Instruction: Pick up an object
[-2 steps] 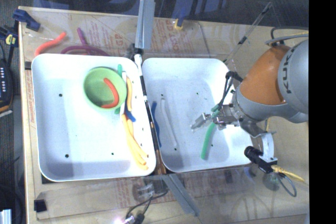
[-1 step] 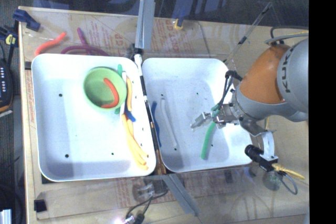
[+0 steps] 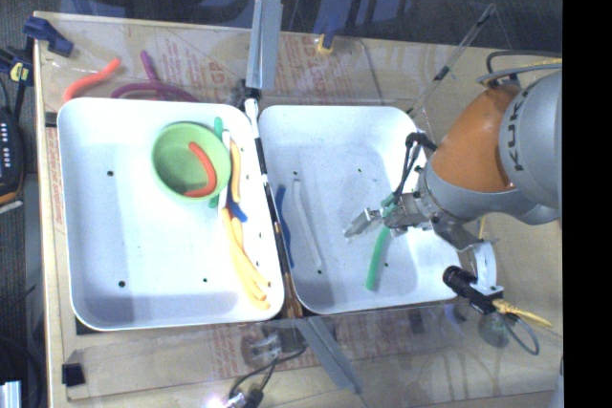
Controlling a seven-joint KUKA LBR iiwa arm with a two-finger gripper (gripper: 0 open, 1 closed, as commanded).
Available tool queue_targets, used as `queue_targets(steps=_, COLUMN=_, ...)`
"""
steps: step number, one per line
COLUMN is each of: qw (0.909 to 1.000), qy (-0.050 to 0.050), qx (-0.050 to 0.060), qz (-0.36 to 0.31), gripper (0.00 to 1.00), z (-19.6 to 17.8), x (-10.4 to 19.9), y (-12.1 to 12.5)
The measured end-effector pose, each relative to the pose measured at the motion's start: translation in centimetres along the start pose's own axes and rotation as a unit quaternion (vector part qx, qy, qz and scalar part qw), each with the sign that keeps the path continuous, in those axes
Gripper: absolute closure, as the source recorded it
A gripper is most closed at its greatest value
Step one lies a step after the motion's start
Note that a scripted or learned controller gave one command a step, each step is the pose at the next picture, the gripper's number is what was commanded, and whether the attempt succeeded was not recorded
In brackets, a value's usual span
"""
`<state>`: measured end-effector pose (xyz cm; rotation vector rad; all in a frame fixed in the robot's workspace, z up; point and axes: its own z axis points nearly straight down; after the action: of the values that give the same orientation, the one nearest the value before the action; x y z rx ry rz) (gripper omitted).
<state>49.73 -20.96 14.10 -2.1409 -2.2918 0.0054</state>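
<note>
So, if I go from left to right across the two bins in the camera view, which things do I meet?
Green bowl → yellow strip → blue stick → green stick → end effector.

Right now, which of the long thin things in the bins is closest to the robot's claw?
The green stick in the right bin, lying just below the gripper. The yellow strips and the blue stick lie farther left, by the divide between the bins.

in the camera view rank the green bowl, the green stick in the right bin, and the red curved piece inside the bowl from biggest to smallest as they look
1. green bowl, clearly the largest.
2. green stick, long but thin.
3. red curved piece, the smallest, though similar in length to the stick if straightened, so that pair is less sure.
</note>
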Motion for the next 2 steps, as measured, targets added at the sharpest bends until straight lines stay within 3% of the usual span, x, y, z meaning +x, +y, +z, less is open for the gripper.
queue_targets(steps=1, qw=0.9996, qy=0.001, qx=-0.001, qz=-0.028, gripper=0.0, z=2.2, x=0.1, y=-0.5)
queue_targets(steps=2, qw=1.0, qy=0.001, qx=0.0, qz=-0.006, gripper=0.0, z=1.5, x=0.2, y=-2.0)
